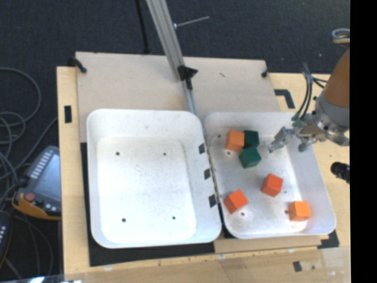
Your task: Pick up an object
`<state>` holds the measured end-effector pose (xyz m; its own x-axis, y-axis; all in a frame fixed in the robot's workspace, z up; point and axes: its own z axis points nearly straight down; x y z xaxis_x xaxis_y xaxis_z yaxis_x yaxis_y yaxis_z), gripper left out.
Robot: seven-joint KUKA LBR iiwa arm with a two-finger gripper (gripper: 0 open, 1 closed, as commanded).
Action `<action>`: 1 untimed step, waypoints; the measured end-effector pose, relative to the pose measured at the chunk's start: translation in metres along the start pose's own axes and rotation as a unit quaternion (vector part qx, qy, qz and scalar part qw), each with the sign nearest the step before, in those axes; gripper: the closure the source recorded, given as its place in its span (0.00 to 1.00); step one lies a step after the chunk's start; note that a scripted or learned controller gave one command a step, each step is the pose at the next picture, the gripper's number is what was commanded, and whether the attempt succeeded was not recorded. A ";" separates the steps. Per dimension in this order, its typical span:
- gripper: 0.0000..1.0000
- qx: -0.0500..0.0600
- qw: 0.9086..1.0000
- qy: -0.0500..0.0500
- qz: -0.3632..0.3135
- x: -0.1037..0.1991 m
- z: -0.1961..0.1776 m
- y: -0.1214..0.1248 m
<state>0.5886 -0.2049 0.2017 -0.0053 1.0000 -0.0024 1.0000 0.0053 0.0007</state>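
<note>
Sitting in the right shallow white plastic bin [312, 175] are six small cubes: two orange [235, 140], two red-orange [271, 184], two dark green [250, 157]. Above its far right edge, the two-finger gripper [292, 141] hangs spread open, holding nothing.

The arm [337, 93] has an orange band above a grey wrist section, with dark cables (green-tinged, looped) along its side. Its gripper [293, 141] is grey metal with two slim fingers.

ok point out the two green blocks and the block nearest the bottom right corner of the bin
upper green block [252, 138], camera view, top face
lower green block [250, 157], camera view, top face
corner orange block [299, 210], camera view, top face
</note>
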 end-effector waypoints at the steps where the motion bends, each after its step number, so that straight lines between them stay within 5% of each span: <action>1: 0.00 0.002 1.000 0.002 -0.001 0.054 0.070 0.035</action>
<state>0.6233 -0.1507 0.1313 -0.0066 1.0000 0.0021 1.0000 0.0066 -0.0036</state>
